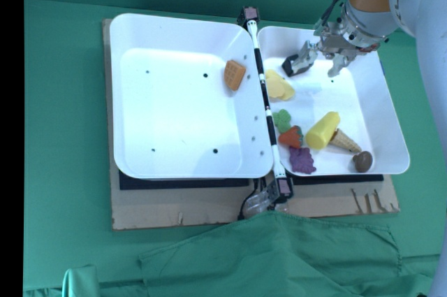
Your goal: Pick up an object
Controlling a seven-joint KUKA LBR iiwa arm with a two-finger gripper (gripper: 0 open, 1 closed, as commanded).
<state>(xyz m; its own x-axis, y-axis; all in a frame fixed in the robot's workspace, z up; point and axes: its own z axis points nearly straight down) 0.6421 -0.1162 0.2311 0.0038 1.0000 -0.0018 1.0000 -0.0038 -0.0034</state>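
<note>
In the left bin, 1 orange waffle toy lies at the right wall. The right bin holds a yellow piece, strawberry, ice-cream cone. At upper right, the gripper hovers spread, grasping nothing; the pick remains undone.

one fixed overhead camera, slanted down on both white bins, moderately near

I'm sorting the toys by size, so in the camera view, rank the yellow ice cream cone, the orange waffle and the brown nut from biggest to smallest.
1. Yellow ice cream cone, clearly the largest.
2. Orange waffle.
3. Brown nut, the smallest.
</note>
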